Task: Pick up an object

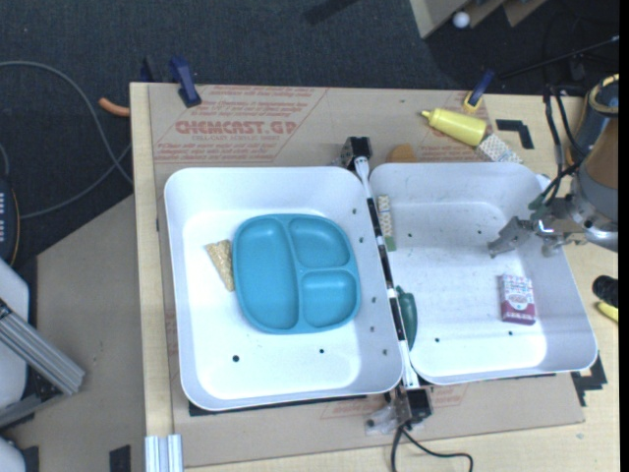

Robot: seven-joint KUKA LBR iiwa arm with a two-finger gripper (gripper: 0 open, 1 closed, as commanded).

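Above right bin (580, 347): arm (595, 180), outstretched jaws.

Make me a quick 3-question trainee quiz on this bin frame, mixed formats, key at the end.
1. True or false: the blue divided plate lies in the right bin.
2. Multiple choice: the small red and white box is
A. in the left bin, beside the plate
B. in the right bin, lying flat and apart from the gripper
C. on the bench outside both bins
3. Fill in: the yellow object on the bench lies beyond the far edge of the ____ bin.

Key
1. False. The plate is in the left bin, with a tan cracker-like piece at its left side.
2. B
3. right
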